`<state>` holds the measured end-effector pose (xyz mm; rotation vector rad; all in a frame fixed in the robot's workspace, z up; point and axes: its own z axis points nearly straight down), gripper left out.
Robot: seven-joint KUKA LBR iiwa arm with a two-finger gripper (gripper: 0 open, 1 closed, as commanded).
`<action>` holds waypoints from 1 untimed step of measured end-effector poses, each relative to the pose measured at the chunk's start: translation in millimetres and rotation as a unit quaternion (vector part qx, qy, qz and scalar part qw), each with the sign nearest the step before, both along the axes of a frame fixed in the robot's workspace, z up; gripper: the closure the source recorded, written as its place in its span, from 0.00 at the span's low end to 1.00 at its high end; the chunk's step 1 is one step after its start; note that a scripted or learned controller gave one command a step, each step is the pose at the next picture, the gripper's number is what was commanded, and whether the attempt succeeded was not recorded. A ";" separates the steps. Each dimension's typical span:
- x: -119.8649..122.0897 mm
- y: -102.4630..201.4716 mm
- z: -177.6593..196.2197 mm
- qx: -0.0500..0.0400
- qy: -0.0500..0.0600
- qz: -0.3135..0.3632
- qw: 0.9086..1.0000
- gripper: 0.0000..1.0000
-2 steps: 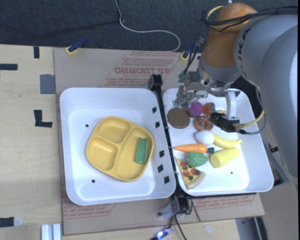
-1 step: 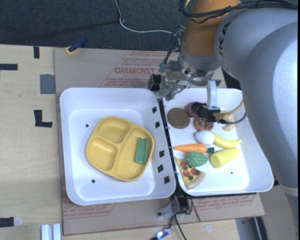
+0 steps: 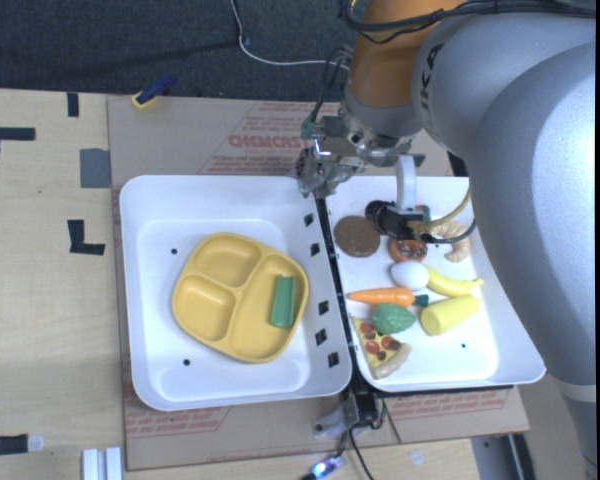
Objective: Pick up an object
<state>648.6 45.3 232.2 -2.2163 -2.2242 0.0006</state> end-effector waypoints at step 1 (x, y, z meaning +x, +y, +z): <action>0.7 13.8 -5.5 -0.001 0.001 -0.001 1.000 1.00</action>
